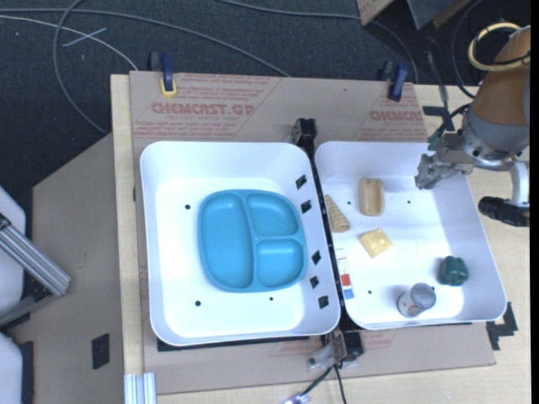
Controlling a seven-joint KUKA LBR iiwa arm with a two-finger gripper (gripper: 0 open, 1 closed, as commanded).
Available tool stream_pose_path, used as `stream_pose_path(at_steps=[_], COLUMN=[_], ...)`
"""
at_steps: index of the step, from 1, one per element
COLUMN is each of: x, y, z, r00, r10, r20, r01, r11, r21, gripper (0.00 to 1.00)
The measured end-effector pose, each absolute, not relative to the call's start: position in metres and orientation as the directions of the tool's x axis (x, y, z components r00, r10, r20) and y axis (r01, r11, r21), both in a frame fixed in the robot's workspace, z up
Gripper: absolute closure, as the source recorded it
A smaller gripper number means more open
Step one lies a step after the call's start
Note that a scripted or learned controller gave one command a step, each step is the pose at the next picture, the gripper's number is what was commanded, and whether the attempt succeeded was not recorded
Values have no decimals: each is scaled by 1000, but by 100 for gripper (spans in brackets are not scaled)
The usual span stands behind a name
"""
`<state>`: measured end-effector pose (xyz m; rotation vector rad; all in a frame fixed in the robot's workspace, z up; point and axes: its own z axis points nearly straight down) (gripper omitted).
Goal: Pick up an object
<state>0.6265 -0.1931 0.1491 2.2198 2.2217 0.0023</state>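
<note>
- The tool (431, 173) hangs over the far right edge of the right bin (480, 251); nothing can be seen in it, so the pick looks not yet done
- Whether the tool is open or closed cannot be told
- Candidates lie in that bin: bread roll (370, 197), yellow block (376, 242), cone (337, 215), green object (453, 270), can (416, 300)
- Blue divided plate (252, 240) sits in the left bin (168, 183)
- The arm (502, 99) is cut off at the right

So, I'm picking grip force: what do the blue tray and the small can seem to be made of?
The blue tray looks like moulded plastic, matte to satin: uniform colour, rounded compartment walls, soft highlights. The can looks like metal with a shiny finish, judging by its bright silvery top, though it is too small to be sure.
</note>
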Motion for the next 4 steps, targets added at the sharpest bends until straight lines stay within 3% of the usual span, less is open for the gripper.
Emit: stream_pose_path(at_steps=[2,4], x=[622,618], y=[-201,-77], z=[241,247], r00=[-1,-7], r10=[1000,1000], r20=[-2,3], r01=[1000,1000], r11=[1,7], r21=[6,-1], gripper=[100,100])
